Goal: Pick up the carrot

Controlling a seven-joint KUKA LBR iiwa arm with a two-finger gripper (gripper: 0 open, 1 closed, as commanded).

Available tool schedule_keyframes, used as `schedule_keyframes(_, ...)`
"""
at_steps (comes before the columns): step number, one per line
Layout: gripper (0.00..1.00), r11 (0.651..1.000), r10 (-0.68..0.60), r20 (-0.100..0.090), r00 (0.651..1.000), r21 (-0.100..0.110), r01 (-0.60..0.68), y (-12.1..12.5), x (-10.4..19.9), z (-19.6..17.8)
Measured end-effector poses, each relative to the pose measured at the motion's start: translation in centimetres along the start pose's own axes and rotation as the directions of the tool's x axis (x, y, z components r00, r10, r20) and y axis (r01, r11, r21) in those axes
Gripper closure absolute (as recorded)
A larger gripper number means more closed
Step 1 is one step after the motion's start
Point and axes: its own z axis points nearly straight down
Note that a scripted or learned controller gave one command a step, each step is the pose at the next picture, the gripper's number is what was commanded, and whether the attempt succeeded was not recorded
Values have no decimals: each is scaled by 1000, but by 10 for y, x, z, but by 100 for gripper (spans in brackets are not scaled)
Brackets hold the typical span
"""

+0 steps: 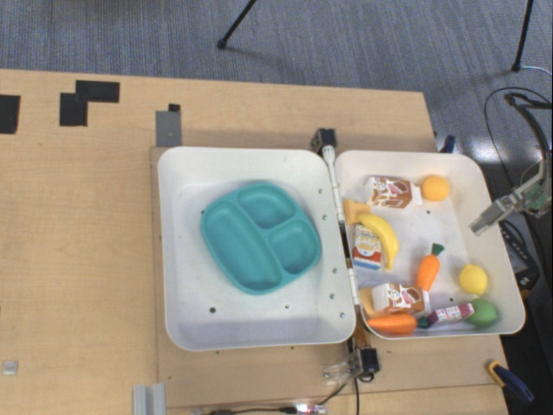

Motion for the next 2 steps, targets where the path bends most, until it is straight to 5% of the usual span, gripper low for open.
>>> schedule_keyframes(1,0,985,171,-3,985,3,-171,-3,15,220)
schedule_keyframes(2,100,986,169,-1,986,0,-169,-2,14,210)
